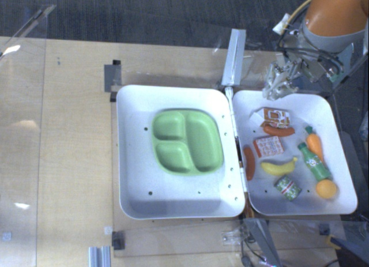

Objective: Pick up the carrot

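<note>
The carrot (314,144) is a small orange cone with a green top, lying near the right wall of the right bin (340,145), beside a green bottle (315,162). My gripper (278,85) hangs over the bin's far left corner, well up and left of the carrot, with its metal fingers pointing down. Nothing shows between the fingers.
The right bin also holds a snack packet (276,116), a sausage (278,128), a red wafer pack (269,146), a second sausage (249,162), a banana (278,167), a green can (287,187) and an orange (326,188). The left bin (132,145) holds a green divided plate (187,140).
</note>
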{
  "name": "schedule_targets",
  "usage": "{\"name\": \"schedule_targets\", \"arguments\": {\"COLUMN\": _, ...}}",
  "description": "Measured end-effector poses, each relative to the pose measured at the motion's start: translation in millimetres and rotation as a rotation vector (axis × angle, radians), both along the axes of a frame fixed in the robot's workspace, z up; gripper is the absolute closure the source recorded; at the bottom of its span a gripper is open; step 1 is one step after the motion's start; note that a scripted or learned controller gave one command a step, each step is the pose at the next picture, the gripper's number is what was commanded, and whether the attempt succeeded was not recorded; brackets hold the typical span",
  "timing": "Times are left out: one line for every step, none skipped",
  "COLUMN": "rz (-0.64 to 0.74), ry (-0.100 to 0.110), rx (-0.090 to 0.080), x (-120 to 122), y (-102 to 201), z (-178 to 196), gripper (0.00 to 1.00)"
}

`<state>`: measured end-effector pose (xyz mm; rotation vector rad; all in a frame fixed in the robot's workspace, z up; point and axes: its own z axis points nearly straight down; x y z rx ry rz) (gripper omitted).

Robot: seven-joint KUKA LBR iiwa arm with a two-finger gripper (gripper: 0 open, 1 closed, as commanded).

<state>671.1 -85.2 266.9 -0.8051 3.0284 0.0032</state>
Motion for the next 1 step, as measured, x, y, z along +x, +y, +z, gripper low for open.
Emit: {"name": "schedule_targets", "arguments": {"rz": 0.370, "ry": 0.001, "rx": -0.001, "x": -0.3, "y": 6.6, "z": -29.0, "gripper": 1.00}}
